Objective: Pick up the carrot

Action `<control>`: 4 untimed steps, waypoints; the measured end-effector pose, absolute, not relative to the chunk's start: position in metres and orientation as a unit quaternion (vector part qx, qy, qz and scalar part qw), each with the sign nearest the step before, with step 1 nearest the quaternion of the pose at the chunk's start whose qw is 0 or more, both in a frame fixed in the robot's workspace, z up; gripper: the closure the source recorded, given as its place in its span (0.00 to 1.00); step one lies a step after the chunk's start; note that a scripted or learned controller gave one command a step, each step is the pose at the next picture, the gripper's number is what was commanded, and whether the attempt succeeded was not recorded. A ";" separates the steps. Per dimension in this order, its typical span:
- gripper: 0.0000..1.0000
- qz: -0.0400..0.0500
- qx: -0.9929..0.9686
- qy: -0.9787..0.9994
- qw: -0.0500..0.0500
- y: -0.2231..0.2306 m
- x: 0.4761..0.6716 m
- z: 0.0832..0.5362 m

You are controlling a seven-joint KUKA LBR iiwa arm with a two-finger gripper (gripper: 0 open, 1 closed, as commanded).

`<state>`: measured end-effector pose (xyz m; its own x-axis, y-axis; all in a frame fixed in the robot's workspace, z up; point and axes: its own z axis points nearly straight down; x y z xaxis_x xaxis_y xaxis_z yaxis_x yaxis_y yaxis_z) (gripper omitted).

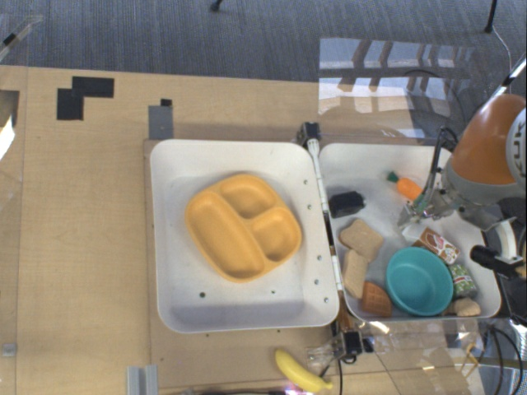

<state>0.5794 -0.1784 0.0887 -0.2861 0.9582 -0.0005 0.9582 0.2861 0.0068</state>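
Observation:
The carrot [408, 188] is small and orange with a green top. It lies near the back of the right bin [370, 164], on the white floor. My gripper [417, 212] hangs low over the same bin, just in front of and slightly right of the carrot, close to it. The carrot lies free on the bin floor. The grey arm with its orange band [490, 151] comes in from the right above the bin's far corner.
The right bin also holds a black object [346, 202], bread slices [362, 237], a brown toast [376, 299], a teal bowl [420, 281] and small packets [438, 245]. A yellow divided plate [243, 225] sits in the left bin [173, 303]. A banana [300, 373] lies on the bench in front.

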 end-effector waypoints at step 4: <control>1.00 0.004 0.798 0.603 0.005 -0.190 0.658 0.100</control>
